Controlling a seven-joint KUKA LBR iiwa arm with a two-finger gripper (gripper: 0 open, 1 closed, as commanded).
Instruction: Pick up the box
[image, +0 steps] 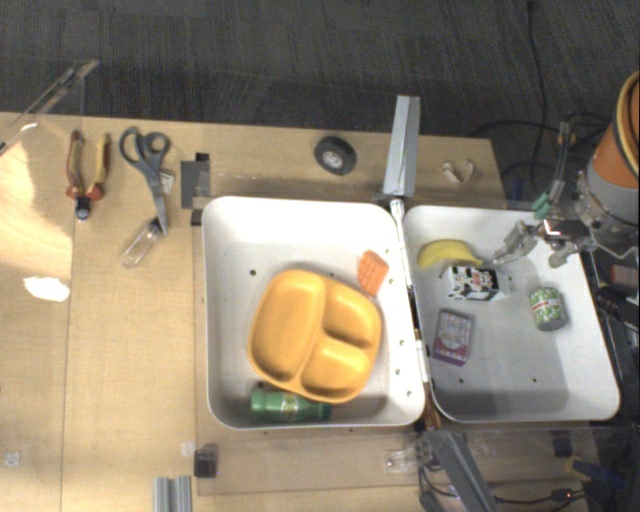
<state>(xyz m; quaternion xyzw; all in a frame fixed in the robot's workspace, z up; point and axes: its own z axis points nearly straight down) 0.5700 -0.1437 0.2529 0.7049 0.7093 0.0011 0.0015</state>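
A KUKA arm reaches in from the right of the frame, its gripper (505, 250) poised over the upper part of the right-hand white bin (590, 385), just above and to the right of a small black-and-white box (471, 283) that lies flat on the bin floor, right of centre in the frame. Whether the tool's tips stand apart or together cannot be told at this angle, and nothing is visibly caught in them. The box sits hemmed in: a yellow banana (446, 253) touches or nearly touches its upper left edge, a purple packet (453, 335) lies just below it, and a small green can (547, 307) rests to its right, a little apart. In the left-hand bin (225, 330), well clear of the work, a yellow divided tray (315, 333) lies over a green bottle (288, 404), with an orange item (372, 271) at its upper right. The likely hazards come from that crowding: a descent aimed slightly high could close on the banana instead of the box, or shove both toward the divider between the bins. The box, lying low and flat, also offers little height to grasp, so the tool could skid across its printed top and come up with nothing.
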